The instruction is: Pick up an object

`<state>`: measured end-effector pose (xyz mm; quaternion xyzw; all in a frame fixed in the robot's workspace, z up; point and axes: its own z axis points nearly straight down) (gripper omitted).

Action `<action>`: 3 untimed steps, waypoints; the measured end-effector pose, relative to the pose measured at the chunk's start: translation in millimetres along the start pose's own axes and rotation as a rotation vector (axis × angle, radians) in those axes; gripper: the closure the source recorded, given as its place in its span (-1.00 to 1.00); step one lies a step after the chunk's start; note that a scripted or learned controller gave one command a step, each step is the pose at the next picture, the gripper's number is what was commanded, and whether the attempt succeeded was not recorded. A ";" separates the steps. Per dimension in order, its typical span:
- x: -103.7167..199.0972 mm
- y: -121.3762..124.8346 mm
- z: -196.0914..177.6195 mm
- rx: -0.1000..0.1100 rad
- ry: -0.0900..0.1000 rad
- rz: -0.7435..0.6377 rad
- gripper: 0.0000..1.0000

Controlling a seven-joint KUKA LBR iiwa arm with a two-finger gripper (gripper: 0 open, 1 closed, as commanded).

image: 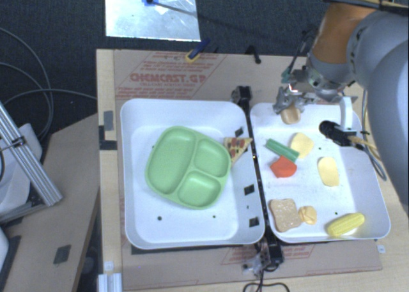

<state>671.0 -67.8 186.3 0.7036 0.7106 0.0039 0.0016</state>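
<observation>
My gripper (288,107) hangs over the back left corner of the right bin (377,201), reaching in from the right. A small tan piece (291,116) sits right under its tip, touching or nearly touching it; whether it is gripped is hidden. Further forward in the same bin lie a green stick (282,149), a red piece (284,168), a pale yellow wedge (301,144), a yellow oval (328,171), a slice of toast (285,214), a small tan nugget (307,215) and a corn cob (346,223).
The left bin (137,124) holds a green divided plate (185,166) and a pizza slice (238,147) against its right wall. The wall between the bins runs close to the left of the gripper. A shiny sheet (151,3) lies behind the bench.
</observation>
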 end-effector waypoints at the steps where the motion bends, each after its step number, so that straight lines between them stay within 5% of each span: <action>1: 55.0 -41.6 -39.2 0.006 -0.001 0.002 1.00; 2: 87.5 -72.3 -36.6 0.008 -0.002 0.003 1.00; 3: 63.9 -52.9 -20.2 0.006 -0.004 0.010 1.00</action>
